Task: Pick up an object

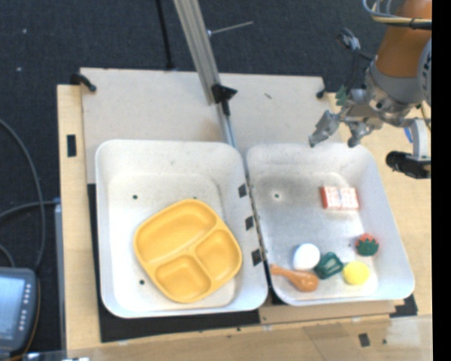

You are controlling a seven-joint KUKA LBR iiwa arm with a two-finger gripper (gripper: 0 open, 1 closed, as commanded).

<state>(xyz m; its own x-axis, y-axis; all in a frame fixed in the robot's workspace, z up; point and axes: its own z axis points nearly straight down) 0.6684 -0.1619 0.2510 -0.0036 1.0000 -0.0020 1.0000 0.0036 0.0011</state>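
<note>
Gripper (337, 134) hangs open, w/ nothing held, above the right bin's (286, 168) far rim. Pink block (339, 198) lies alone mid-bin, nearest pick. Best approach: drop straight down, fingers either side, away from the cluttered front corner.

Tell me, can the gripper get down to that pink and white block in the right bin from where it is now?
Probably yes. The gripper hangs open above the far edge of the right bin, and the pink and white block lies alone on bare floor, apart from the toys clustered at the near edge.
</note>
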